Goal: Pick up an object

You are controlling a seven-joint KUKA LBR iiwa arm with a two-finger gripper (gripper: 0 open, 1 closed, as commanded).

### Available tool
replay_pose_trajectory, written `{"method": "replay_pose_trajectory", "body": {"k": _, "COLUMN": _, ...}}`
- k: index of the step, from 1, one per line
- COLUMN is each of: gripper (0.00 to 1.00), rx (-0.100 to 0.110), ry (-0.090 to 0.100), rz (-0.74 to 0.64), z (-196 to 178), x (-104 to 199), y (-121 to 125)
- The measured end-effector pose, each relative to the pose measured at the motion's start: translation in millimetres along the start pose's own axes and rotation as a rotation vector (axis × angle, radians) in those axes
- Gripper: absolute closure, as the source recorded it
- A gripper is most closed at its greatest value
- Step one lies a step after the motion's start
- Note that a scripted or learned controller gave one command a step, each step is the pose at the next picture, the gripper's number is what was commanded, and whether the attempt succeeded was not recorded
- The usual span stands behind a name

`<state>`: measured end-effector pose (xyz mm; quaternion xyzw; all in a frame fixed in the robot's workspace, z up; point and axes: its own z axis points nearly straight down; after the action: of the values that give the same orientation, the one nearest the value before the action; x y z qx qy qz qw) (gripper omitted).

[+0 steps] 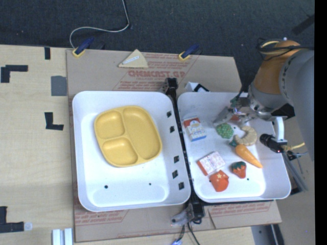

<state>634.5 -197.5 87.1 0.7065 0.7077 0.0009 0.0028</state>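
The gripper (236,112) sits low over the upper part of the right bin (204,102), reaching in from the right, and I cannot tell from this angle how it is set or whether it has anything in it. Just below and beside it lies a little cluster: a green broccoli piece (224,130), a pale round piece (249,135) and an orange carrot (249,155) that points down and to the right.

The broccoli looks the likeliest target, being nearest the gripper. It is probably a light plastic toy, stiff and bumpy (the bumps should help against slipping), and best taken across its round head. The carrot is smooth and tapered, so it would tend to squirt out unless caught across its thick end.

Crowding is the trouble here. The broccoli, pale piece and carrot lie close together, perhaps touching, so a descent on one may nudge the others. Further left in the same bin are a small red and white carton (194,128), a flat red and white packet (211,163), a red pepper-like piece (219,180) and a strawberry (239,169), all well apart from the gripper. The left bin (84,157) holds a yellow divided plate (127,135). Both bins rest on cardboard (153,70) laid over the desk (30,137).
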Motion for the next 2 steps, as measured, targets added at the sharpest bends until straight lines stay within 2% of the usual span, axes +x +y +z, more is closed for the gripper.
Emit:
{"method": "replay_pose_trajectory", "body": {"k": 1, "gripper": 1.0, "rx": -0.001, "ry": -0.002, "rz": -0.001, "z": -10.1, "x": 0.0, "y": 0.5}}
{"method": "replay_pose_trajectory", "body": {"k": 2, "gripper": 0.0, "rx": 0.0, "ry": -0.002, "rz": -0.001, "z": -9.8, "x": 0.0, "y": 0.4}}
